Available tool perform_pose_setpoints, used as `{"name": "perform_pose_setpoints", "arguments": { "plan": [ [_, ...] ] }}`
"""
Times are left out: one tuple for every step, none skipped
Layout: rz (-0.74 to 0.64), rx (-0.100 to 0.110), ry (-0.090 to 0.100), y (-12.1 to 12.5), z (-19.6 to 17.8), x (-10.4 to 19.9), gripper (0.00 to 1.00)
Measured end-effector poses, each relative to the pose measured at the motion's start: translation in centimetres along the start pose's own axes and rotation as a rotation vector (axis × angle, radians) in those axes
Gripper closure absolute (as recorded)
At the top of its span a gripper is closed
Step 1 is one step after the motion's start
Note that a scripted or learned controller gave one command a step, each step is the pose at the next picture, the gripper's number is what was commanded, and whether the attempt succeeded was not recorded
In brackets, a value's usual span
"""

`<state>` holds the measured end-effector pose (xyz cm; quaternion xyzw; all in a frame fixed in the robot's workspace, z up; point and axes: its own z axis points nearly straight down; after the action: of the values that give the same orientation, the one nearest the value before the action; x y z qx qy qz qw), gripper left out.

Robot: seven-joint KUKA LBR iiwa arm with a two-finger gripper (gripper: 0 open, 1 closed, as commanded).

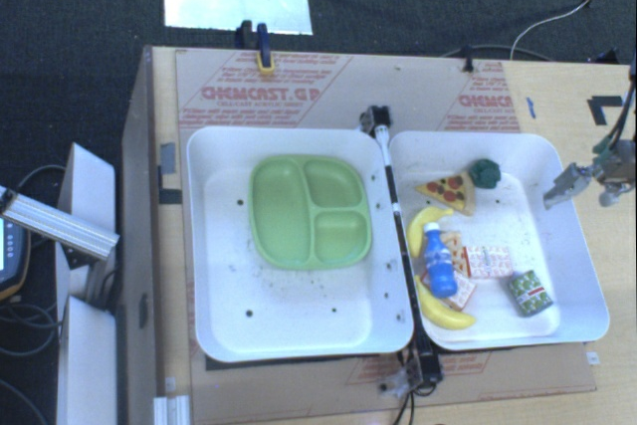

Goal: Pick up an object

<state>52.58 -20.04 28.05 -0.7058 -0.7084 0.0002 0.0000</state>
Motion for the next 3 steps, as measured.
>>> {"name": "perform_pose_setpoints", "arguments": {
  "plan": [
    [0.000,0.002,0.002,6.8,10.0,6.7,0.00],
    [-0.001,0.002,0.001,8.5,16.0,9.1,0.00],
    [0.002,0.000,0.000,4.3,19.7,8.3,0.00]
  ]
}}
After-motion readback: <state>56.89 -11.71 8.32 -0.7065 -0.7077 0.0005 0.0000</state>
